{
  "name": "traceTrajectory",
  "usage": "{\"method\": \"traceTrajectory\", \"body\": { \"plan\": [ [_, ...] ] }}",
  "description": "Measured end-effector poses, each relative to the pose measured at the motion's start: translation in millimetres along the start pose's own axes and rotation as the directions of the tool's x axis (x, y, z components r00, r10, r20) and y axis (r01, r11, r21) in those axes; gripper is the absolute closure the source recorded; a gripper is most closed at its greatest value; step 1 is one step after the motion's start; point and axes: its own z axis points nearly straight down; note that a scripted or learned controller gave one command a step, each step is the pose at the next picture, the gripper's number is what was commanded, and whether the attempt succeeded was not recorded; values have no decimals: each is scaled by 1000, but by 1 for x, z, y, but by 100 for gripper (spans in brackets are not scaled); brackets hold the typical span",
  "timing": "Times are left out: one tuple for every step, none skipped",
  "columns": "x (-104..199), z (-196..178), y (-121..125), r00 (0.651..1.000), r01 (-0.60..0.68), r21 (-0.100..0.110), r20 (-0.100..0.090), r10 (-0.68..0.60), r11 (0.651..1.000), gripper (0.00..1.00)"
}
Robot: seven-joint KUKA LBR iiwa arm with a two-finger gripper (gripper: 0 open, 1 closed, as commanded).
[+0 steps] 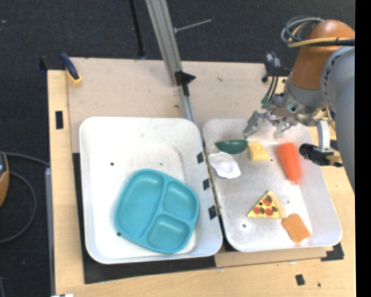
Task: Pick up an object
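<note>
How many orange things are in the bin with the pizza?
2: the carrot near the right bin's right side, and the orange piece at its front corner beside the pizza slice.

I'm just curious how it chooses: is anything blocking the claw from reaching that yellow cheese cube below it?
Nothing visible does. The gripper hangs above the right bin's far edge, and the yellow cheese cube lies just in front of it. The green spoon and the carrot lie to either side, not between.
</note>
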Motion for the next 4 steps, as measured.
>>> {"method": "traceTrajectory", "body": {
  "plan": [
    [-1, 42, 5, 1000, 1, -15, -1, -1, 1000, 0],
    [-3, 29, 6, 1000, 3, -21, 6, -3, 1000, 100],
    [-3, -17, 3, 1000, 2, -8, 0, -2, 1000, 100],
    [1, -76, 13, 1000, 3, -11, 1, -3, 1000, 100]
  ]
}}
